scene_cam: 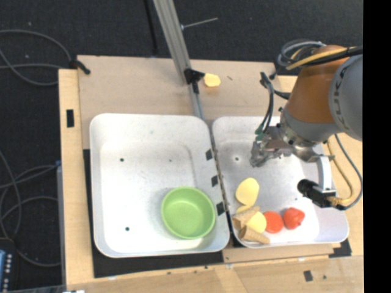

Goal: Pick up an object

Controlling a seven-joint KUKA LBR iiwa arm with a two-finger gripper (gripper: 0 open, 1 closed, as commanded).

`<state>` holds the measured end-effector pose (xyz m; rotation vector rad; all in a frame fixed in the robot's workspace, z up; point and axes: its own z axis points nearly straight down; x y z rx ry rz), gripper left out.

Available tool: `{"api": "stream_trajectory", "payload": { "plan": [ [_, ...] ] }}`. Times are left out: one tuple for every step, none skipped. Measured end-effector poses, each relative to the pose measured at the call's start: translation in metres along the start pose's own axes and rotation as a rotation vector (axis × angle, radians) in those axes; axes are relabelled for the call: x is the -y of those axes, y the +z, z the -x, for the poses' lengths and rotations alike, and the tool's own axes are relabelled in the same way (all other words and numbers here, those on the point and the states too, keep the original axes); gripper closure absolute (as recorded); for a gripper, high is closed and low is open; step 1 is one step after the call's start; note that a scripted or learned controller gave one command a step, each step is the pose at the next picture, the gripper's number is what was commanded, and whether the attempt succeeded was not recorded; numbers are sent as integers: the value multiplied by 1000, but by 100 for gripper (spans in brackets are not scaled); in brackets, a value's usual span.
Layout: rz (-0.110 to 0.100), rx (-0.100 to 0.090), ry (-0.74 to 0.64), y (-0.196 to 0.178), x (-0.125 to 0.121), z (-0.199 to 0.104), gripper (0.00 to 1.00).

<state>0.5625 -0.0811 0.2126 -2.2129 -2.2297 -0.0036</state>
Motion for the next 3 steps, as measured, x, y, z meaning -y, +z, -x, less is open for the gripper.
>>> {"api": "stream_trajectory", "payload": {
  "plan": [
    [2, 0, -1, -15, -28, -51, 100],
    [0, 1, 0, -8, -48, -98, 100],
    [1, -1, -1, -21, -71, -154, 100]
  ]
}}
